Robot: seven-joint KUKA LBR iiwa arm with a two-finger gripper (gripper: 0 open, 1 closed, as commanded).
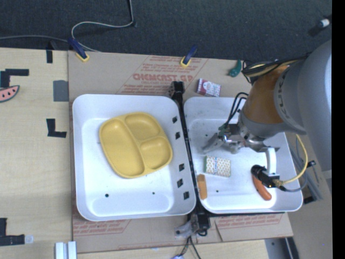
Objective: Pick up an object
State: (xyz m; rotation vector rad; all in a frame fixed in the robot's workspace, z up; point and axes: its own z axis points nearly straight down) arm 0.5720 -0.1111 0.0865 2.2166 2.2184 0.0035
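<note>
Approach step: claw (217, 141) is low in the right bin (237, 198), just beside the patterned packet (218, 166). I can't tell whether it's apart or together. Next I'd centre over the packet, descend and clamp.

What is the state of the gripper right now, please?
Gripper: cannot be told, open or closed. It is in the right bin, near the patterned packet.

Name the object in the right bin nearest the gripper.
The white patterned packet, just beside the gripper; the orange piece by the left wall and the orange stick at the right lie farther.
</note>
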